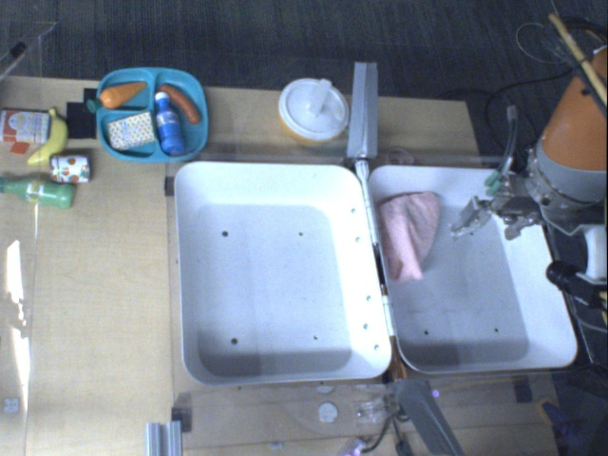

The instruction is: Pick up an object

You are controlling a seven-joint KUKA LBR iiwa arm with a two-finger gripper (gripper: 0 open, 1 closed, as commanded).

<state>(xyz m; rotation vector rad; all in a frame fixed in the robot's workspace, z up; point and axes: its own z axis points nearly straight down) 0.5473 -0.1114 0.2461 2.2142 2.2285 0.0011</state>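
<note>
A pink cloth [410, 234] lies crumpled in the right bin [475, 340], against its left wall near the back. My gripper [468, 220] hangs over the same bin's back part, just right of the cloth and apart from it, pointing left toward it. Nothing shows in its grasp. The arm with its orange band [575, 122] comes in from the right edge.
The left bin [266, 274] lies beside the right one. Behind the bins stand a blue divided plate [152, 112] of toy food, a white lidded tub [313, 109] and a grey metal post [362, 112]. A banana [49, 139], a can [69, 168] and a green bottle [38, 191] sit far left.
</note>
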